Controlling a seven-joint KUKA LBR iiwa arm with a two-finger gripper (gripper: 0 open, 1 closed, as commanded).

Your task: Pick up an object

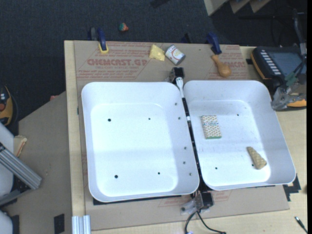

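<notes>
From the camera view above the bench, two white bins sit side by side on a cardboard sheet. The left bin (136, 140) has nothing to grasp on its floor, just a few dark dots. The right bin (234, 94) holds both candidates: a small patterned rectangular block (211, 126) lying flat near the middle, and a tan cone-shaped piece (256, 158) lying on its side toward the near right corner, well apart from the block. Behind the bins, on the cardboard, lie a yellow wedge (156, 53), a small white can-like item (174, 54) and a wooden-looking pear shape (222, 66).

At the right edge, near the far corner of the right bin, a greyish metal shape could be part of the arm, but it is too indistinct to say, so I cannot tell how the gripper stands.

The step in hand looks like the approach, with nothing lifted yet. The block seems the safer target: it sits clear of the walls. A descent straight over its centre, closing across its short sides, should serve well. The cone lies nearer the sloping wall and may roll.
</notes>
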